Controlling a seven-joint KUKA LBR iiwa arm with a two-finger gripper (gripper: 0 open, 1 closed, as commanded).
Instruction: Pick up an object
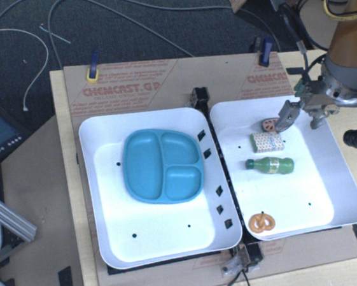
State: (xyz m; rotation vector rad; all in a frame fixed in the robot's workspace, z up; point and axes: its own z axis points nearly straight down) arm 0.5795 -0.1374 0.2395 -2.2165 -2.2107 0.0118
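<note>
A: The jaws (286, 119) are hanging over the right white bin (336, 179); I cannot tell their state.

B: They are risking a slip onto the small brown disc (269, 124) touching the speckled white rectangular block (267, 141), lying above the green plastic bottle (270, 164).

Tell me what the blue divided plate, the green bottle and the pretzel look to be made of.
Blue divided plate: likely moulded plastic, with a smooth matte surface and rounded compartment ridges.
Green bottle: probably plastic, glossy, with a highlight along its side and a paler label band.
Pretzel: orange-brown and twisted; a plastic toy or real baked dough, too small to tell.
</note>
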